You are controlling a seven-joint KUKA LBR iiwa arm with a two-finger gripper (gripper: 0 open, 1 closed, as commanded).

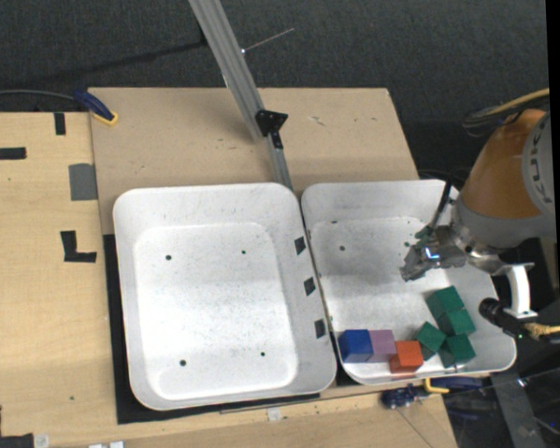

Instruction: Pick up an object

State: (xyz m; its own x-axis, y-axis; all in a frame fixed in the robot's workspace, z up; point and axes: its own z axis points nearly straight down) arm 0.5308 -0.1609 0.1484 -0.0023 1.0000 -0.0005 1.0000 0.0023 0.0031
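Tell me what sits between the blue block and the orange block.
In the camera view, a purple block lies between the blue block and the orange block, along the right bin's near edge.

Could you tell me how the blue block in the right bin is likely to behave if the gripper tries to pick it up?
The blue block looks cube-shaped and rigid, so it should probably slide rather than roll. It sits against the right bin's near-left wall beside the purple block, so fingers may struggle to straddle it. It looks small, likely light.
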